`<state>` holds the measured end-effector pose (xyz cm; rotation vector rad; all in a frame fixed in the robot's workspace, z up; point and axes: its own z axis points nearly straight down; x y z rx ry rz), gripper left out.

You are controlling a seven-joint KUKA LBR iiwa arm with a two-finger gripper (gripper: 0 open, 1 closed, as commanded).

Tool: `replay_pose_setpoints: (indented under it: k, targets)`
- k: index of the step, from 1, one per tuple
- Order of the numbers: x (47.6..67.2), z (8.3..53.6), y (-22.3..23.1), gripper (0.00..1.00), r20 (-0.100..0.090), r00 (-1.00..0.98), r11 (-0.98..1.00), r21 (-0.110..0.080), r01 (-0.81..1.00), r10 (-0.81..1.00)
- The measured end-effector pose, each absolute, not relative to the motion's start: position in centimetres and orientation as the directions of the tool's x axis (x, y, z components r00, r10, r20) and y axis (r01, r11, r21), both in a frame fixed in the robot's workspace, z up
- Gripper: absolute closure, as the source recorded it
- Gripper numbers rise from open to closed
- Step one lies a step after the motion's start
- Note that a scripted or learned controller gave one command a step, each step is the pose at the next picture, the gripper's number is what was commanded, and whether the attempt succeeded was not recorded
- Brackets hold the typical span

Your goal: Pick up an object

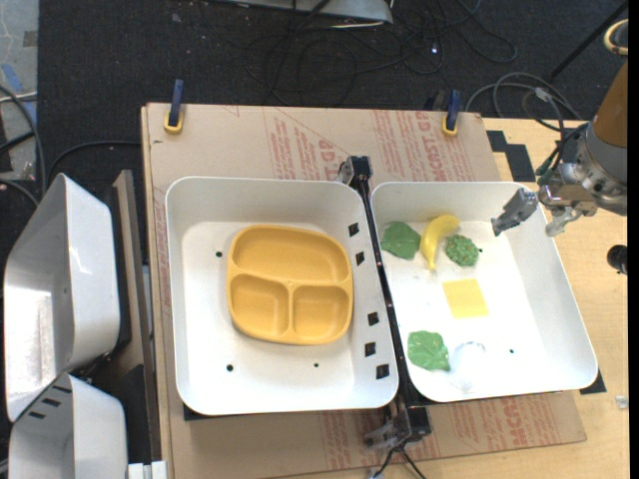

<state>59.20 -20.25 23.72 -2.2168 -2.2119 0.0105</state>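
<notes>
End effector (532,218) sits over the right bin's (559,297) upper right corner, fingers spread, nothing between them. You'll find the objects apart from it: yellow banana (436,238) between two green pieces, yellow square (465,298) mid-bin. Left bin (195,267) carries a yellow divided tray (291,283).

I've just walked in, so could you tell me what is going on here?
A robot arm reaches in from the right, its gripper open above the right bin's upper right corner, holding nothing. That bin holds a banana, green pieces and a yellow square. The left bin holds a yellow divided tray.
</notes>
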Motion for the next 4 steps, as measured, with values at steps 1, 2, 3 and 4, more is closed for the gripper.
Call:
replay_pose_setpoints:
  k: [1,2,3,4]
  targets:
    - [59.5,24.4,-20.2,0.0,0.0,-0.001,0.001,0.0,1.0,1.0]
    - [59.5,20.1,-20.3,0.0,0.0,0.001,-0.001,-0.004,1.0,1.0]
    - [59.4,15.8,-20.0,0.0,0.001,0.001,-0.001,-0.004,1.0,1.0]
    - [58.9,9.4,-19.9,0.0,0.001,0.001,-0.001,-0.006,1.0,1.0]
